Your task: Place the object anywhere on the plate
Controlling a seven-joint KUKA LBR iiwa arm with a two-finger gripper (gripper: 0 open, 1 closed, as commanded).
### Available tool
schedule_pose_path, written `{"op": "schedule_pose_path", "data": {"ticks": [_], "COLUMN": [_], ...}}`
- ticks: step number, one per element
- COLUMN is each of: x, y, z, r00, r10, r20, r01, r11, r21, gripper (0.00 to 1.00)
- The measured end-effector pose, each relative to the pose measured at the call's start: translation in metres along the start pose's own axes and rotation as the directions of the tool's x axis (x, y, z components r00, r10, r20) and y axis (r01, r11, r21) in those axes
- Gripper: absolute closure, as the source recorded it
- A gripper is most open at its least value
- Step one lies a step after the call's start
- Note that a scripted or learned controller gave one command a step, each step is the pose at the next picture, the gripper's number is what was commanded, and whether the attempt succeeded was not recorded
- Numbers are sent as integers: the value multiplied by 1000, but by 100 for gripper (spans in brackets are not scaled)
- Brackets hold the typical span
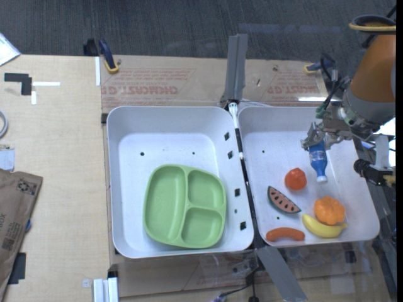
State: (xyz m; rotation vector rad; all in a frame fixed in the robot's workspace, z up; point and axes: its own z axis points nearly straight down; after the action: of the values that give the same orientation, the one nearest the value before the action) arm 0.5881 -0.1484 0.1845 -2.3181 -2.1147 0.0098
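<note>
You have a light wooden bench [56, 143] here, with a brown cardboard sheet [170, 80] printed in red laid across its far side. On that sheet sit two shallow white bins, touching along their shared edge: the left bin [126, 137] and the right bin [264, 131]. Two blue clamps [108, 56] grip the cardboard's far edge, one near each end. To your left, the bare wood carries a crumpled brown paper bag [16, 219] at the near edge and black and white tape marks [28, 83] farther back.
</note>
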Motion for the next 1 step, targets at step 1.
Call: {"op": "schedule_pose_path", "data": {"ticks": [1], "x": [49], "y": [-36], "z": [21], "r00": [972], "r10": [-234], "r20": [-2], "r01": [234], "r11": [972], "r21": [1], "gripper": [100]}}
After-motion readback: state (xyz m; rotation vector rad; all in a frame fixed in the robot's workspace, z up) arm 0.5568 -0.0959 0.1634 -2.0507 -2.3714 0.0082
